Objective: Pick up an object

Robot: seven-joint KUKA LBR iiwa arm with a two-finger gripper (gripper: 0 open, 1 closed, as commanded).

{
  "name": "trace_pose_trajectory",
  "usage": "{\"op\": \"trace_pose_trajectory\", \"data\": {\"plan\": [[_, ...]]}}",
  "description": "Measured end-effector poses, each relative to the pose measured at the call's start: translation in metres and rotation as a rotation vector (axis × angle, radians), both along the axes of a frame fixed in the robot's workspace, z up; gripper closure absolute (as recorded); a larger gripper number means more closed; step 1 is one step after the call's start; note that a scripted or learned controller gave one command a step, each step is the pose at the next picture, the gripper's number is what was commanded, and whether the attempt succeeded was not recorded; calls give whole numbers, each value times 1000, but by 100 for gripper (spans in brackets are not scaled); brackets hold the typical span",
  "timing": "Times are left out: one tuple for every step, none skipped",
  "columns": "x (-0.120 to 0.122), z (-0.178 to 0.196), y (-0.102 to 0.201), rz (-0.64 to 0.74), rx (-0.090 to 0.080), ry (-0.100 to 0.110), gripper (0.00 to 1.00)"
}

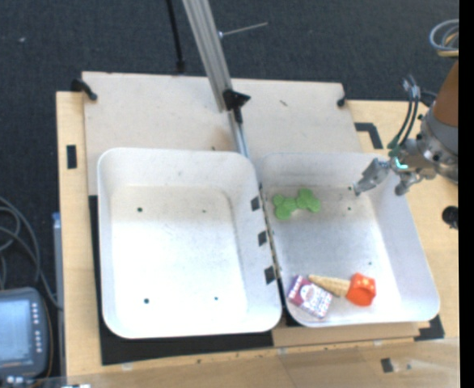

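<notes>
Your gripper [387, 179] hangs with jaws spread and nothing between them over the right bin's [415, 249] far right rim, well apart from the green toy [295, 204], orange toy [361, 289] and packet [310, 297] in it.

Green toy [296, 204], orange block [362, 289], white bins [180, 168].
</notes>
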State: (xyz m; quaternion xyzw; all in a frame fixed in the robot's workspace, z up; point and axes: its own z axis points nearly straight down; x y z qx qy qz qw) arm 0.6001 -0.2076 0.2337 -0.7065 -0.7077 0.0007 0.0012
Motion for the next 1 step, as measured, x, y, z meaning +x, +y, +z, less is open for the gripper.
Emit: {"op": "trace_pose_trajectory", "data": {"plan": [[1,3,0,2,-3,-4,0]]}}
